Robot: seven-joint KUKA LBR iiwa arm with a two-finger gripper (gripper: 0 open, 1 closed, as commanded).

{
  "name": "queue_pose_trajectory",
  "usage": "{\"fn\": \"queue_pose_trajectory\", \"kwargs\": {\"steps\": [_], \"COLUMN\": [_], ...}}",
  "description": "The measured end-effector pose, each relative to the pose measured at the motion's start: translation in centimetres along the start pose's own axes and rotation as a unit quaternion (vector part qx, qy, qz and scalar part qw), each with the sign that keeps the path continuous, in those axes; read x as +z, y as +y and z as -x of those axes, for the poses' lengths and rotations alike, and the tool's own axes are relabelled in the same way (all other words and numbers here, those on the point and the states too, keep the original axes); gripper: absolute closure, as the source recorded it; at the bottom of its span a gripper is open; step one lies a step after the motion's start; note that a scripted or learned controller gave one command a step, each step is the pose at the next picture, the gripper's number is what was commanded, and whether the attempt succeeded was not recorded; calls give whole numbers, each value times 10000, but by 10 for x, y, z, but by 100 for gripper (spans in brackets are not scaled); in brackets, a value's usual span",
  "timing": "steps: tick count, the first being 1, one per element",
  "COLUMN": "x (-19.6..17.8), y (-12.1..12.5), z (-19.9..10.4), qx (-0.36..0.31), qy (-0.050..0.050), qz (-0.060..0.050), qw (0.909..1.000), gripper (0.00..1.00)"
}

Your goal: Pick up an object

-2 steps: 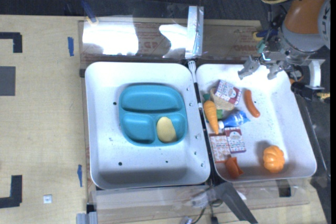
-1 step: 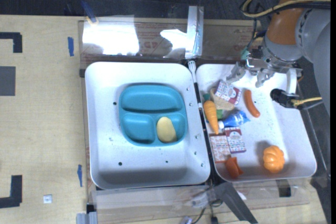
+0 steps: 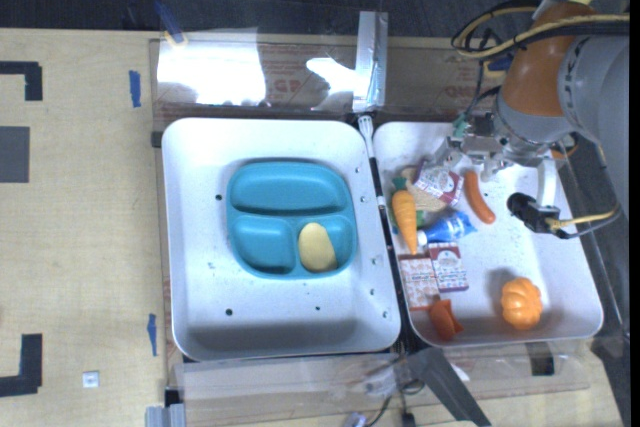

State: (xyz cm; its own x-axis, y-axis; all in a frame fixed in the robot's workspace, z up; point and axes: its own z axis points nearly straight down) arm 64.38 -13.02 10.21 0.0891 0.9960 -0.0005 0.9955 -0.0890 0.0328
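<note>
Gripper [image 3: 478, 153] hangs over the right bin's [image 3: 570, 265] far clutter — finger spread impossible to tell, tips blurred.

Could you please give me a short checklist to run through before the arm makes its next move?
1. Pincer over the right bin: ok.
2. Something held: cannot tell.
3. Targets in reach: ok; sausage and carrot lie close by.
4. Clutter under the pincer: not ok; packets crowd there.
5. Isolated target: ok; the small pumpkin sits alone.
6. Left bin holds a blue tray with a lemon: ok.
</note>
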Motion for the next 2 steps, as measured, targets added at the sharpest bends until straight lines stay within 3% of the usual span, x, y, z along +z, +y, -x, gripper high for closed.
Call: {"fn": "queue_pose_trajectory", "kwargs": {"steps": [1,2], "x": [-12,-11], "y": [2,2], "z": [-1,-1], "qx": [-2,0], "qy": [0,1], "qz": [34,22], "qw": [10000,10000], "gripper": [100,0]}}
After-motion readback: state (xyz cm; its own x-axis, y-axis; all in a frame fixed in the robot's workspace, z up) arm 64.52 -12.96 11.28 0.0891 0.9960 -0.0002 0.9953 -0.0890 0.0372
